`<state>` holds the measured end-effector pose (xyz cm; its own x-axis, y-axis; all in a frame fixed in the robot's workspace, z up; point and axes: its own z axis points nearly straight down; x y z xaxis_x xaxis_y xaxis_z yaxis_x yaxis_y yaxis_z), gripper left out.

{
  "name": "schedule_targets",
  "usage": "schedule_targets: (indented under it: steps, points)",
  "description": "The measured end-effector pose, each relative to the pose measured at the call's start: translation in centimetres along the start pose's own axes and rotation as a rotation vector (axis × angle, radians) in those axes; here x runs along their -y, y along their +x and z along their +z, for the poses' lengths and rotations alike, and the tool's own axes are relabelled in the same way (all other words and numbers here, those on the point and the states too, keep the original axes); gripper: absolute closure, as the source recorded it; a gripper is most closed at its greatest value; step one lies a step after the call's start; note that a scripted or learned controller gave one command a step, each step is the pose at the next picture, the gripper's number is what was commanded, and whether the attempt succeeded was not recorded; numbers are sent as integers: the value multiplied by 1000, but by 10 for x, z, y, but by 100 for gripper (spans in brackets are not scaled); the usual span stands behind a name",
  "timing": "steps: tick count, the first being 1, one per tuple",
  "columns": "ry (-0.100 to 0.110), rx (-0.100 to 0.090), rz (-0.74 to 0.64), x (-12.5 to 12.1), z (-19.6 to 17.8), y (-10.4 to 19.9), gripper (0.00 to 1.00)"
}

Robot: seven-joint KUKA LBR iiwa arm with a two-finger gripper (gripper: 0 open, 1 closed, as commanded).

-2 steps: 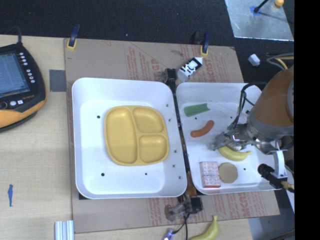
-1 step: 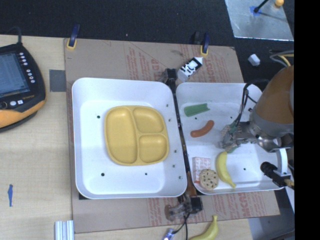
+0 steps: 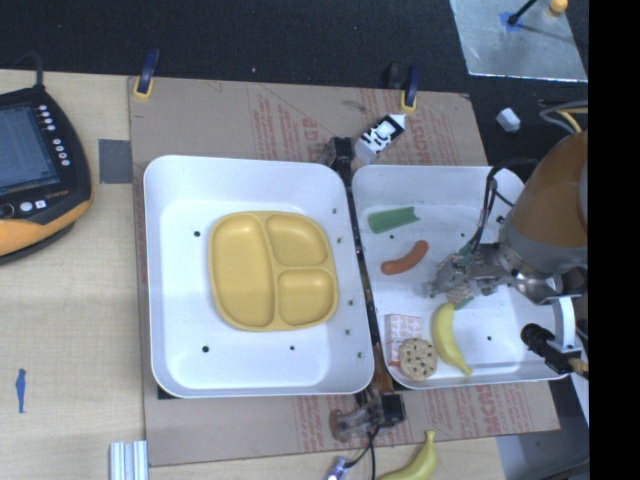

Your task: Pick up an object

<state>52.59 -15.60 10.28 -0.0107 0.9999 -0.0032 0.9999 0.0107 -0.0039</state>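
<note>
The right white bin (image 3: 440,190) holds a green block (image 3: 391,219), a red-brown sausage (image 3: 404,258), a yellow banana (image 3: 449,339), a round cookie (image 3: 416,358) and a small printed packet (image 3: 402,326). My gripper (image 3: 458,277) hangs low in this bin, just right of the sausage and above the banana's top end. The arm's orange band (image 3: 553,200) sits over the bin's right side. I see nothing between the fingers.
The left white bin (image 3: 170,268) carries a yellow divided tray (image 3: 272,268). A teach pendant (image 3: 35,168) lies at the far left. A second banana (image 3: 415,461) lies outside the bins at the bottom, and clamps hold the cardboard sheet's edges.
</note>
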Motion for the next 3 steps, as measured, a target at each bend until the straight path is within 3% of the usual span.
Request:
schedule_targets:
  steps: [1,2,3]
  points:
    - [0,-4,4,31,11,45,0]
    - [1,-2,-1,31,1,44,100]
    - [-2,-4,6,-20,-90,93,100]
